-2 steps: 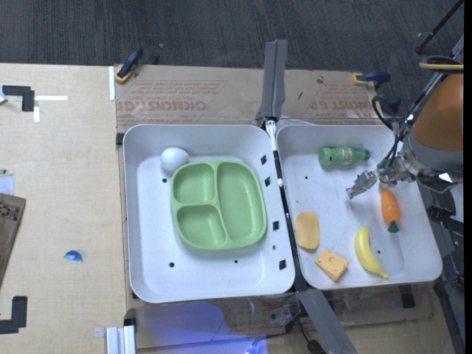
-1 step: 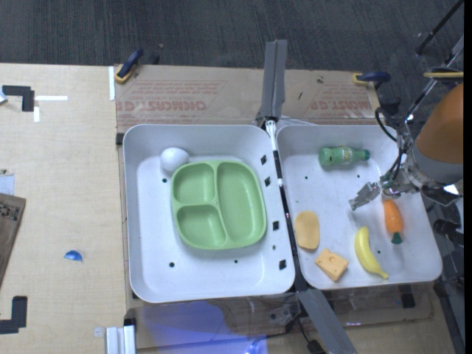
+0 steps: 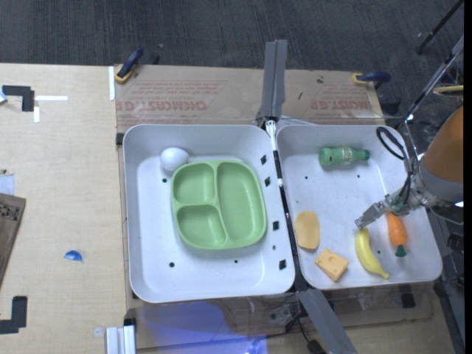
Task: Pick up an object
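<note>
The right bin holds several toy foods. A green bottle lies on its side near the far wall. A yellow-orange oval piece and a cheese wedge sit near the left wall. A banana lies toward the front, and beside it on the right is an orange carrot. My gripper reaches in from the right and hangs low just above the banana's top end, left of the carrot. Nothing shows held in it.
The left bin carries a green divided plate and a small white ball at its far left corner. A black cable loop lies over the right bin's far right rim. Cardboard lies behind both bins.
</note>
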Tool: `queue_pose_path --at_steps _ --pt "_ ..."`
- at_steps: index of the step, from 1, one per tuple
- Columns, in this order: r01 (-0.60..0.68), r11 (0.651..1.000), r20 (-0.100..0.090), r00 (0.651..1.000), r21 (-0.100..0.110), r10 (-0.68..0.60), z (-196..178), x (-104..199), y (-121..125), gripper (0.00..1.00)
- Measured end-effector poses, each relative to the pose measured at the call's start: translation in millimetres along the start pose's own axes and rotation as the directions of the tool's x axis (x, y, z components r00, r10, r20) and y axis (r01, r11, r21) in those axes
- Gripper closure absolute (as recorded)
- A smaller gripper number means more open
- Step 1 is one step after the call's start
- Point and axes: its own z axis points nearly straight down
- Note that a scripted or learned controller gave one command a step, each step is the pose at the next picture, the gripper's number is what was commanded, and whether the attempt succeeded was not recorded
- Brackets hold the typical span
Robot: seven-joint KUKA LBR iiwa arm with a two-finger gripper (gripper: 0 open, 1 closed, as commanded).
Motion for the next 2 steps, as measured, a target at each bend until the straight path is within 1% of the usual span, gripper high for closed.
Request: queue_pose_path --at_steps 1,2 --pt "0.269 0.963 0.000 0.963 0.015 -0.269 4.6 26.7 -21.2 0.00" --pt "0.264 0.964 0.001 0.965 0.013 -0.264 -4.2 25.7 -21.0 1.00"
